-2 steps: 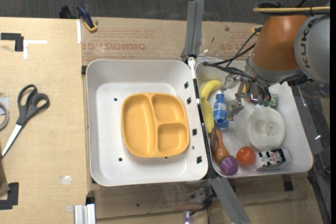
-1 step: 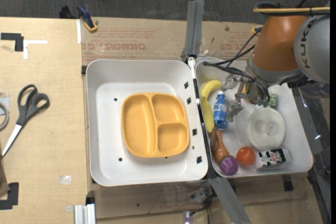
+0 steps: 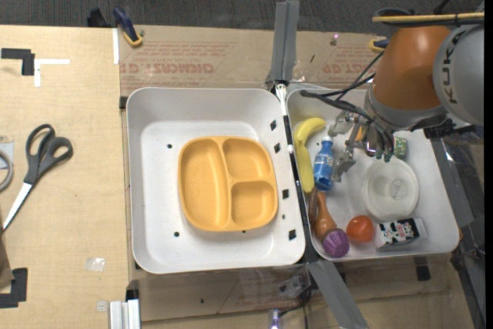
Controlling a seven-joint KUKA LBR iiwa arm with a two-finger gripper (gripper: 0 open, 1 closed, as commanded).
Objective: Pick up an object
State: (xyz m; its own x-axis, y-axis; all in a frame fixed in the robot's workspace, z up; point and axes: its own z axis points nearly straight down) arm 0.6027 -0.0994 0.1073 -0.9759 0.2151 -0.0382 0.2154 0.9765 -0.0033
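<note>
The gripper (image 3: 362, 144) hovers in the right bin (image 3: 439, 189) just beside the blue bottle (image 3: 324, 164) at center right, holding nothing, and crowding from the banana (image 3: 305, 142) could spoil a grasp.

Single fixed overhead camera, slanted down on both bins (image 3: 139, 189).

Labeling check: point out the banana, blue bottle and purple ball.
banana (image 3: 306, 141), camera view, middle of its curve
blue bottle (image 3: 324, 164), camera view, its body
purple ball (image 3: 335, 243), camera view, its top
</note>
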